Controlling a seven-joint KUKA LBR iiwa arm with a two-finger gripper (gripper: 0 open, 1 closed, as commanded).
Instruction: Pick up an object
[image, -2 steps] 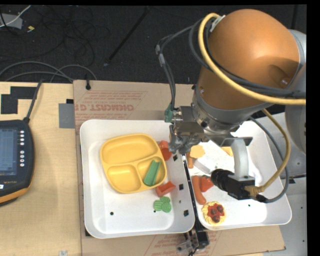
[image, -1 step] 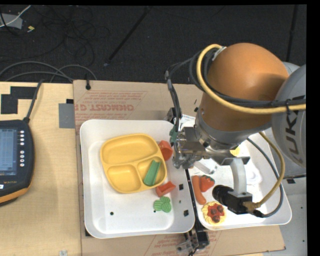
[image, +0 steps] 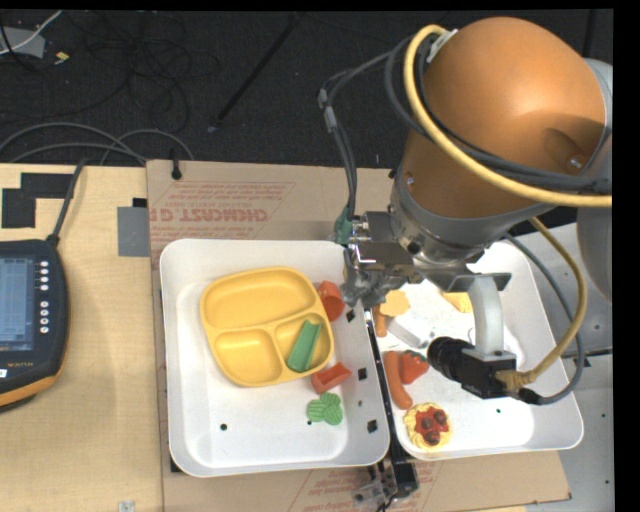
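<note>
A: Camera view, from the left: a teach pendant (image: 25, 315) lies on the bench. Next, the left bin (image: 185, 420).

B: What is in it?

A: A yellow divided plate (image: 240, 310) with a green piece (image: 305, 343) in its lower right compartment. Just beside the plate sit an orange-red block (image: 330, 377) and a green leafy toy (image: 324, 408).

B: And the right bin (image: 545, 425)?

A: A red piece (image: 412, 365), an orange stick (image: 396, 382) and a small pizza toy (image: 428, 424) near its lower left corner.

B: The gripper (image: 368, 290)?

A: It hangs low over the divide between the bins, by a red piece (image: 331, 299) at the plate's edge. Whether it is spread or closed, I cannot tell.
</note>
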